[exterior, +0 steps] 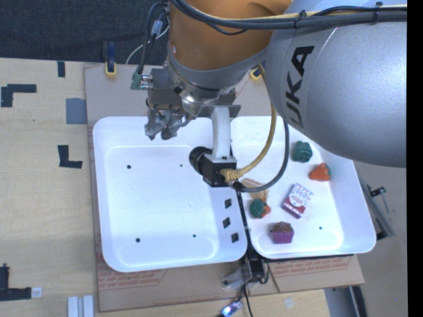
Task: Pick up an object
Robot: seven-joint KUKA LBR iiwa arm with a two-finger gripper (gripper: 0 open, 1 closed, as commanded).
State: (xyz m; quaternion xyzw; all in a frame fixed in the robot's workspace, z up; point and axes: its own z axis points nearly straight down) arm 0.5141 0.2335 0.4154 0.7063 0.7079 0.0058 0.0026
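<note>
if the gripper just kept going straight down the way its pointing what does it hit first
Most likely the bare white floor of the left bin, near its back edge. The gripper hangs over that corner and none of the toys lies under it. Its height above the bin is hard to judge from this slanted view.

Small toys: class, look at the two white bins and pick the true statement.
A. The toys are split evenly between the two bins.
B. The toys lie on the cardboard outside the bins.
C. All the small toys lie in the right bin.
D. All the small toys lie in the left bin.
C: the green toy, orange toy, red-and-white box, and purple toy all lie inside the right bin.
</note>
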